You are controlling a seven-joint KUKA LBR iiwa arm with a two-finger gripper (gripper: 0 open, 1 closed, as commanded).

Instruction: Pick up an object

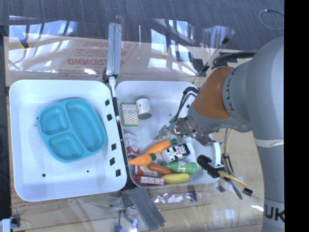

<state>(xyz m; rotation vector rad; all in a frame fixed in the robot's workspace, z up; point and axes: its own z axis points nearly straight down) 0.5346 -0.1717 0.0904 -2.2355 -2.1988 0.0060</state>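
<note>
The things to be picked lay crowded in the right-hand shallow white bin. Two orange plastic carrots lay slantwise near its middle. Just right of them was a small black-and-white carton. Below it lay a green plastic bottle on its side, and a yellow banana-shaped toy rested along the near wall. Towards the far-left corner a small cream cylindrical can lay just beside a flat green-patterned packet.

The two-finger gripper hung low over the right part of this bin, just above the carton and the upper carrot. Whether its jaws were spread or closed could not be told, and nothing was seen between them. Behind it rose the grey arm with its orange band.

The left-hand white bin held a light-blue three-compartment plastic tray. Both bins sat side by side on a brown printed cardboard-like surface under clear reflective sheeting. Beyond the bench lay dark grey carpet.
</note>
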